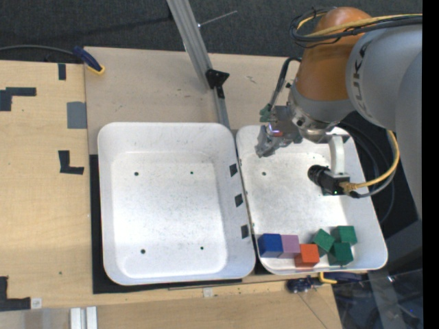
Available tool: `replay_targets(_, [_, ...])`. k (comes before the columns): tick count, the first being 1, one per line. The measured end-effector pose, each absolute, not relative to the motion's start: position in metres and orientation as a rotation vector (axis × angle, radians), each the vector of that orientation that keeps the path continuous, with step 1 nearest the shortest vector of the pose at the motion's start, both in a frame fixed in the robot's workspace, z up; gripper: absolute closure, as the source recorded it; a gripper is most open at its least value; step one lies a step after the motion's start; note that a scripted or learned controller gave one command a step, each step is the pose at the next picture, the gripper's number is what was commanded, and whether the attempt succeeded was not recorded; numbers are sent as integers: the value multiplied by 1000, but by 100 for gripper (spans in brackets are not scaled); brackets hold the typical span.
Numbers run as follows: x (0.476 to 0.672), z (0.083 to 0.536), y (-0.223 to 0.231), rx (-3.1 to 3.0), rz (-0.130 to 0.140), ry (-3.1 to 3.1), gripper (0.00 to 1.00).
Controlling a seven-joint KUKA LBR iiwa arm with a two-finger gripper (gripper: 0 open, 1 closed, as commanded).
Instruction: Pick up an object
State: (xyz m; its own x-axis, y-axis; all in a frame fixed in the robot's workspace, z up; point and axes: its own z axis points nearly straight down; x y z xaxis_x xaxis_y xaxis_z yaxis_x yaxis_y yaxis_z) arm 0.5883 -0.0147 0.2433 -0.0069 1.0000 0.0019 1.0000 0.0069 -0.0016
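On a tan surface [151, 81], the left white bin [110, 142] fills the middle of the frame, while the right white bin [367, 218] has small blocks bunched along its lower edge: blue block [270, 244], purple block [290, 244], orange block [309, 253] and three green blocks [335, 244]. At the upper right the grey arm [384, 60] hangs the gripper [267, 144] over that bin's upper left corner, well apart from the blocks. It carries nothing; whether it is open or closed cannot be told, and a pick seemingly calls for travel toward the lower edge.
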Motion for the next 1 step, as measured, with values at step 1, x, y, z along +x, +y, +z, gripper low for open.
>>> replay_targets(1, [577,229,34,-2212,3,-2226,100])
